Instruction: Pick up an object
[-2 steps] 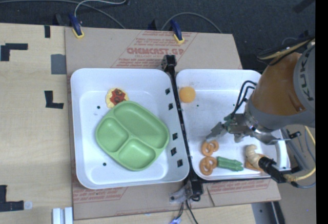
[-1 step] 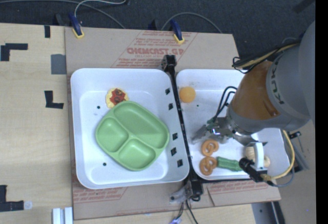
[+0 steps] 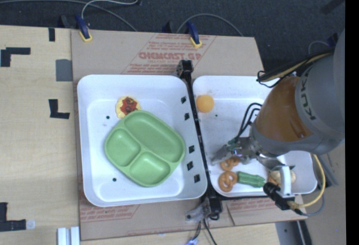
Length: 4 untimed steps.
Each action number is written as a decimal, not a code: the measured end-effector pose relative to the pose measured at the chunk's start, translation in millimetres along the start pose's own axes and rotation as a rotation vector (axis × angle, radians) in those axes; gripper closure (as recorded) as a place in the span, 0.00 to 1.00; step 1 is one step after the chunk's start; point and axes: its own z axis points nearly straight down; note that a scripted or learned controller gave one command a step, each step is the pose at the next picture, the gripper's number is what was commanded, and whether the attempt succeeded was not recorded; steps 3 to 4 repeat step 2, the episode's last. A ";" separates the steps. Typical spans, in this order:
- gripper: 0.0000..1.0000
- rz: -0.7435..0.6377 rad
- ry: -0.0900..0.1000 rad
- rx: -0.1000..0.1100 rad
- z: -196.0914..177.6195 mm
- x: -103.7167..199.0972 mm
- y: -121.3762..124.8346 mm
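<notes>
the gripper [image 3: 224, 152] hangs low in the right bin [image 3: 224, 88], its splayed fingers gripping nothing, just above the pretzels [image 3: 228, 174] and beside the green pickle-like piece [image 3: 251, 179], likely lined up to close on a pretzel.

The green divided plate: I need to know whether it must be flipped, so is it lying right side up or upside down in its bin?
Right side up. The green divided plate shows its three hollow compartments facing the camera, flat in the left bin.

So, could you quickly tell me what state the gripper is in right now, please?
Gripper: low in the right bin, above the pretzels; open or closed cannot be told.
</notes>
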 end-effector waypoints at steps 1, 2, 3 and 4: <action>1.00 0.002 -0.002 0.001 -9.5 -1.2 -0.1; 1.00 -0.001 0.002 0.007 -97.7 61.3 57.1; 1.00 -0.001 0.002 0.007 -97.7 61.3 57.1; 1.00 -0.001 0.002 0.007 -97.7 61.3 57.1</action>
